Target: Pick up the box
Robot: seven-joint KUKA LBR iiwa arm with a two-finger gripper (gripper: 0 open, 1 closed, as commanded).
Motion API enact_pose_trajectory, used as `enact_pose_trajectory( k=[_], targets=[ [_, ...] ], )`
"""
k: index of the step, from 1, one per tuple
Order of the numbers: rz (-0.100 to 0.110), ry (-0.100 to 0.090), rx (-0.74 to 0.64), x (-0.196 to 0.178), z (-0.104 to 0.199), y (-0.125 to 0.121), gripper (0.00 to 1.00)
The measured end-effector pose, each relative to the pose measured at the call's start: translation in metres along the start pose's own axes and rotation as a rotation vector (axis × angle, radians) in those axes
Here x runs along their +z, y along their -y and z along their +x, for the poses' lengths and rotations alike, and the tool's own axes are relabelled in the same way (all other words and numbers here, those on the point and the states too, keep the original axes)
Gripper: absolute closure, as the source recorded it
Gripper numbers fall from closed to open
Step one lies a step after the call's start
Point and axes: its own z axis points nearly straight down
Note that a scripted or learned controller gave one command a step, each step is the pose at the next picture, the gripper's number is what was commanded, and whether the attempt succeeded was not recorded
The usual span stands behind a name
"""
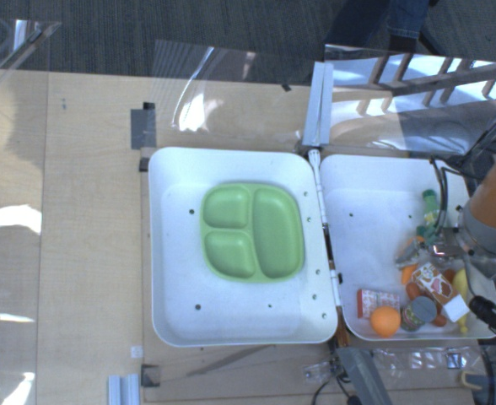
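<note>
Lying near the front wall of the right bin (pixel 358 184), the box (pixel 377 300) sits to the camera's left of the cluster of items where the arm (pixel 494 205) reaches in. We see the gripper (pixel 438 247) low over that cluster, toward the bin's right side, apart from the box and further back in the bin. We cannot tell how the gripper is set, since clutter and blur obscure it at this spot, and nothing is visibly held.

We record the right bin as holding, besides the box, an orange ball (pixel 385 321) touching the box's front right corner, a grey round object (pixel 421 311) just beside the ball, a red-and-white packet (pixel 435 282) behind that, a yellow piece (pixel 460 282) at the right, a small white block (pixel 455 308) near it, and a green item (pixel 431 197) further back by the arm. Several of these overlap and we cannot separate them with confidence.

We record the left bin (pixel 172 251) as holding a green divided plate (pixel 254 231) with three compartments, lying flat near the bin's middle.

We find the box small, rectangular, lying flat, red with a white panel on its top face; what may be printing on it is too small to read.
</note>
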Motion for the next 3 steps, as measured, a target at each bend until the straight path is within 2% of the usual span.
enact_pose_trajectory(
  k=[1, 2, 3],
  targets=[
    [-0.004, -0.005, -0.004, -0.002, 0.089, 0.005, 0.0],
    [-0.002, -0.001, 0.106, -0.001, 0.018, 0.015, 0.0],
    [-0.006, -0.007, 0.142, -0.002, 0.123, 0.014, 0.0]
  ],
)
